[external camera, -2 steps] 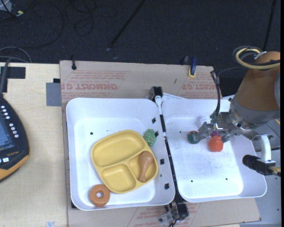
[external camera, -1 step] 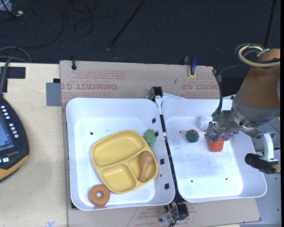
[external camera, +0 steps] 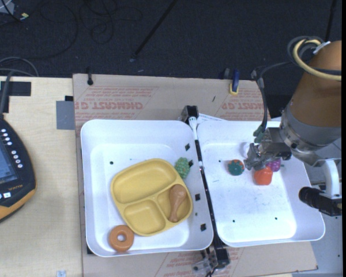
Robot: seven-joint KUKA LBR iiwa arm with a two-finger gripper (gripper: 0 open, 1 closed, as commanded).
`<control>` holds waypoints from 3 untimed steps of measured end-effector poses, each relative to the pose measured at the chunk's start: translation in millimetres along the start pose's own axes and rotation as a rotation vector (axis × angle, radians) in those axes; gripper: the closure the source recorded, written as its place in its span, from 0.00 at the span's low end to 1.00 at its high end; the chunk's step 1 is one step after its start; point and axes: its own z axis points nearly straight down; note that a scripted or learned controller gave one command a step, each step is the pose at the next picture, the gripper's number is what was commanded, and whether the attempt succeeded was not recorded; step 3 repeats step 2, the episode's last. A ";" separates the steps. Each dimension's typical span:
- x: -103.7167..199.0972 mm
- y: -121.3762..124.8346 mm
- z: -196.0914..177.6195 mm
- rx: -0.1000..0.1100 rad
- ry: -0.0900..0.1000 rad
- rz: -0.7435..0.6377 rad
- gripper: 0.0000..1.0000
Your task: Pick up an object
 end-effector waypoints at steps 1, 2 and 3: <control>63.9 -17.4 -67.0 0.000 -0.001 0.000 1.00; 106.9 -24.4 -130.3 0.000 -0.001 0.001 1.00; 106.9 -24.4 -130.3 0.000 -0.001 0.001 1.00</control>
